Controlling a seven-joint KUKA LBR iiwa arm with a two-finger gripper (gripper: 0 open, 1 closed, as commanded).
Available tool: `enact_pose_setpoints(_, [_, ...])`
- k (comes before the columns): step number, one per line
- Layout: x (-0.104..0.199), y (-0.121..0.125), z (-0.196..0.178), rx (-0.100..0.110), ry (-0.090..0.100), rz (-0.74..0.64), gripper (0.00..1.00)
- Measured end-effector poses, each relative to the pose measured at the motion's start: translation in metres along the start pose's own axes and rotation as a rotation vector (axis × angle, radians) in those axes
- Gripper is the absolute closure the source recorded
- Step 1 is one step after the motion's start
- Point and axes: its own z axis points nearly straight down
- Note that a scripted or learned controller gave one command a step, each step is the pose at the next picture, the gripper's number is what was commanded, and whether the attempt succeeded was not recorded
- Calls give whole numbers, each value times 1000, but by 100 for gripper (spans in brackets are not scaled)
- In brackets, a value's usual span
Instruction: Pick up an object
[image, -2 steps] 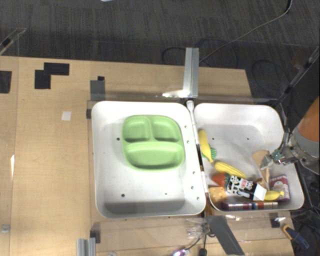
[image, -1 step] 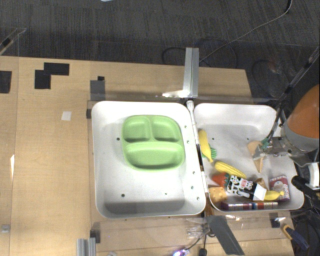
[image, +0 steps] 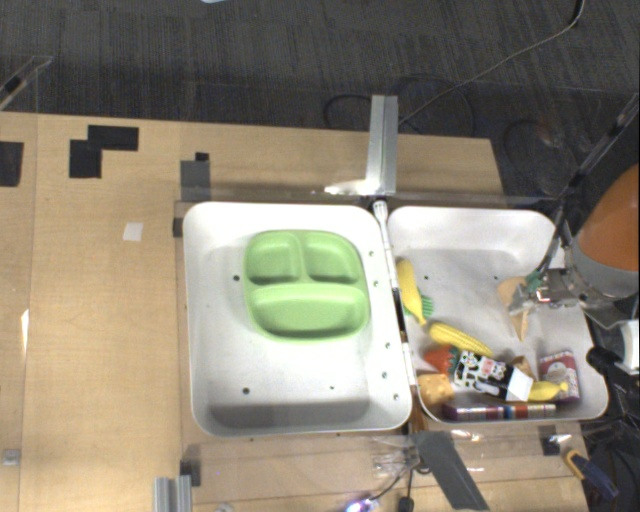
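Right bin (image: 470, 235), near edge: dark marker-like item (image: 490, 410), black-and-white bottle (image: 488, 374), small yellow piece (image: 545, 391), red-wrapped packet (image: 558, 366) seen in near right corner. Orange lump (image: 434, 386) and red item (image: 439, 359) placed toward near left corner. Yellow corn-like piece (image: 458, 338) laid mid-bin; yellow-green item (image: 409, 291) set along left wall. Gripper (image: 540, 290) positioned low near right wall, beside tan object (image: 513, 296); grip state cannot be told. Left bin (image: 215, 390): green divided plate (image: 305, 282) seated toward far edge.
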Motion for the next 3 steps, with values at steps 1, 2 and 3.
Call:
enact_pose_setpoints(1, [52,-3,-5,46,16,201,100])
enact_pose_setpoints(2, [51,-3,-6,46,15,200,0])
enact_pose_setpoints(3, [86,-26,17,16,7,-15,0])
